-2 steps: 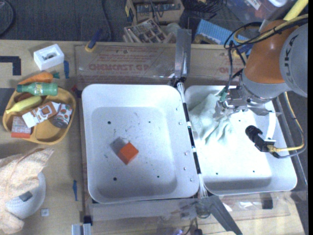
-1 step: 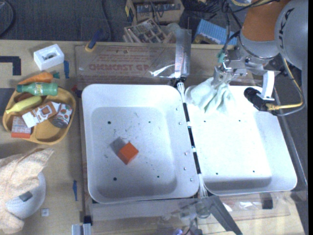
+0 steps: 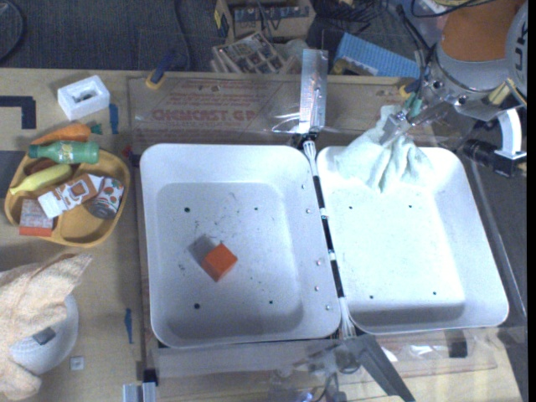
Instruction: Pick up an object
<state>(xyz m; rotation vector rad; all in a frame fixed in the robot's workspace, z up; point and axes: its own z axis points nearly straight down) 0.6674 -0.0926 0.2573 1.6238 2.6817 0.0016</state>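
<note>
Camera view gives you the gripper (image 3: 408, 114) up at the far edge of the right bin (image 3: 469, 308), with the arm (image 3: 481, 23) and its orange band rising behind it toward the top right corner. A pale cloth (image 3: 387, 153) hangs from the fingers: its top is bunched into a narrow neck right at the tips, and the rest drapes down and spreads over the bin's far left corner. So you can take it that the fingers are pinched on the cloth. The lower folds touch the bin floor or rim, though you cannot tell how much of the cloth is lifted clear.

Well away from the gripper, down and to the left, an orange block (image 3: 221, 261) sits on the floor of the left bin (image 3: 167, 174), with a small grey piece (image 3: 201, 248) touching its upper left side. Farther left of the gripper, past that bin, a yellow bowl (image 3: 84, 231) holds toy food and a green bottle (image 3: 65, 152). A white box (image 3: 83, 96) lies on the bench above the bowl.
</note>
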